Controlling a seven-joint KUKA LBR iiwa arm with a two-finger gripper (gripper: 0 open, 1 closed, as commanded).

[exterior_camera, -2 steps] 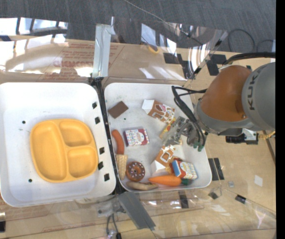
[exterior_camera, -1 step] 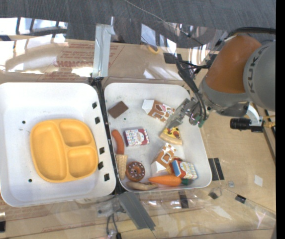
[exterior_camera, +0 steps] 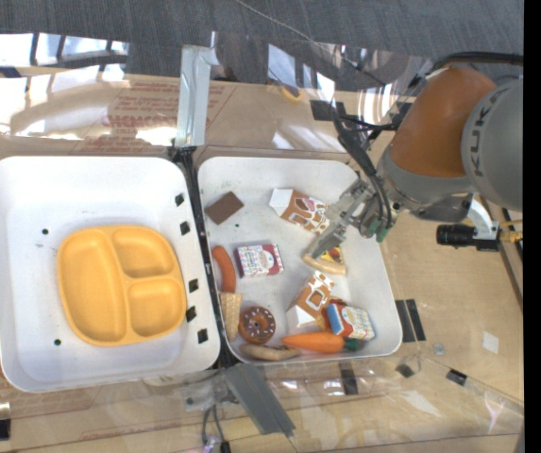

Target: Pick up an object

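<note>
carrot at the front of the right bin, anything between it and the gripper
Yes. The gripper hovers over the bin's right side, farther back. A small patterned box and a red and blue carton lie between it and the carrot.

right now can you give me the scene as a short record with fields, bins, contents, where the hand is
left bin: holds a yellow divided tray
right bin: holds a pile of toy food
items by divider: brown square, sausage, waffle
items mid bin: pink carton, chocolate donut
items front right: carrot, small boxes
arm: enters from the right, orange band above the wrist
hand: low over the right bin's right half, above a yellow wedge
grasp: cannot tell
</note>
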